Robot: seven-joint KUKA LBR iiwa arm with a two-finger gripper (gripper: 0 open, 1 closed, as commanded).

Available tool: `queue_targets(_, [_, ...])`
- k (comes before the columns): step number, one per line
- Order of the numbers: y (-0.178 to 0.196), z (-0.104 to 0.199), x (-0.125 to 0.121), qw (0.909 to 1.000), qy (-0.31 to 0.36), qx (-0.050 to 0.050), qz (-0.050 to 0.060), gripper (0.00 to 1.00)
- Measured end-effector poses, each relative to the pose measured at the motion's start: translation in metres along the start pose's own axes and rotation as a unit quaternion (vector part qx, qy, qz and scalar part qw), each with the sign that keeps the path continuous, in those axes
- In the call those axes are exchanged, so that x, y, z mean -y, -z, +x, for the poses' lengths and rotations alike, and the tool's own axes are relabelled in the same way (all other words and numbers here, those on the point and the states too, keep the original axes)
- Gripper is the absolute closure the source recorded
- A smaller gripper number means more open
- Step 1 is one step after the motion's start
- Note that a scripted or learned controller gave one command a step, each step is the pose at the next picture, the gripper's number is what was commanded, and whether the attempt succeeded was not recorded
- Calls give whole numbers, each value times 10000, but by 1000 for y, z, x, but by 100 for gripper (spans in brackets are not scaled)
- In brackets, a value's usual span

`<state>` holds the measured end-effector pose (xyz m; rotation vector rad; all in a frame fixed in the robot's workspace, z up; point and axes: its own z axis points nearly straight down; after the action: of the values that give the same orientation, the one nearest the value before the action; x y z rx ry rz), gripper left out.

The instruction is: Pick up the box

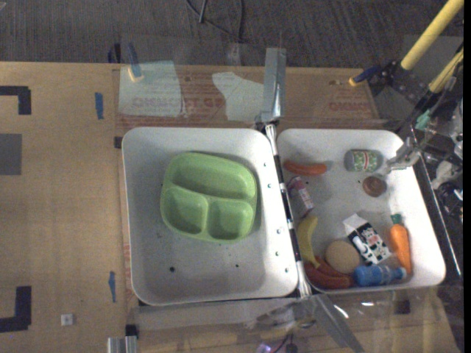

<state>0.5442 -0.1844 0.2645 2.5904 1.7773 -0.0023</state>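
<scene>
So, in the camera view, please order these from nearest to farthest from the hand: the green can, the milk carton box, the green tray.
1. Small green can, just left of the hand.
2. Black-and-white milk carton box, in the right bin, lower down.
3. Green divided plastic tray, in the left bin.

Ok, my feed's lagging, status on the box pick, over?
Gripper at right bin's far right edge, grip unclear. Box lies untouched, near side. Carrot, blue bottle, round bun crowd it.

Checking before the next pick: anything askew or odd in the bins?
Nothing spilled or damaged. The box lies tilted in the right bin, crowded by the carrot, bottle and round bun. The green tray sits skewed in the left bin.
</scene>
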Motion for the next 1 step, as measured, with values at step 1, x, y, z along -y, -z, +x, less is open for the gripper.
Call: queue_targets(1, [-121, 35, 12, 9993, 379, -3, 11, 0])
